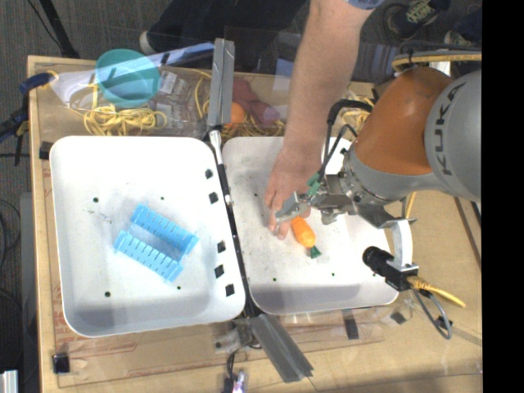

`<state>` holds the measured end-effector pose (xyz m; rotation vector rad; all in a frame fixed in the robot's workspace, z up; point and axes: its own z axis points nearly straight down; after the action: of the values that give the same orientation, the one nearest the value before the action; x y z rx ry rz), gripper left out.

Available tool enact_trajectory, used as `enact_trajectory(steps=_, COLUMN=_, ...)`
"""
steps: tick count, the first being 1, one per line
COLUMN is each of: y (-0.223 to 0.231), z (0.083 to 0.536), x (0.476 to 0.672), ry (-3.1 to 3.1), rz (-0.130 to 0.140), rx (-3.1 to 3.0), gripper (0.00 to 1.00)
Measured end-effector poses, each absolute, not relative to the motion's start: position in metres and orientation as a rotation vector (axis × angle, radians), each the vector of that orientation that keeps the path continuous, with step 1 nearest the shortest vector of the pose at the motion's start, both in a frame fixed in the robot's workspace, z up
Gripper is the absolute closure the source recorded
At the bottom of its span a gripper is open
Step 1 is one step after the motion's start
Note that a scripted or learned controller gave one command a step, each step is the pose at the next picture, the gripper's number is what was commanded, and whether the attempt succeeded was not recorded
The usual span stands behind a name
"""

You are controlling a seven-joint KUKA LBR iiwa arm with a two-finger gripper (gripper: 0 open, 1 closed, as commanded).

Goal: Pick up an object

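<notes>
The gripper (296, 211) meets a person's hand (285, 196), so the state of its tips is not clear. The hand covers part of the right bin (360, 289) behind the gripper. The person's arm (327, 72) is cut by the top edge. Just below the gripper, the orange carrot toy (304, 234) has a small green end, too small to read.

We're in a robotics lab here: a wooden bench (49, 301) carrying two white bins (82, 178) side by side, a grey-and-orange industrial arm (409, 129) reaching in from the right, loose yellow cable (123, 119) coiled at the far left, black cords trailing over dark carpet (16, 23), and a person's arm (323, 72) leaning in from the far side.
</notes>
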<state>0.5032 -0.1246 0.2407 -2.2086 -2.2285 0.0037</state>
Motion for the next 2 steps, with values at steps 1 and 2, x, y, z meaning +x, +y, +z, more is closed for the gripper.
enact_trajectory(steps=1, y=-0.180, z=0.179, x=0.544, ry=-2.240, rz=0.005, rx=-2.198, gripper=0.00)
enact_trajectory(steps=2, y=-0.201, z=0.092, x=0.557, ry=-2.205, rz=0.003, rx=-2.234, gripper=0.00)
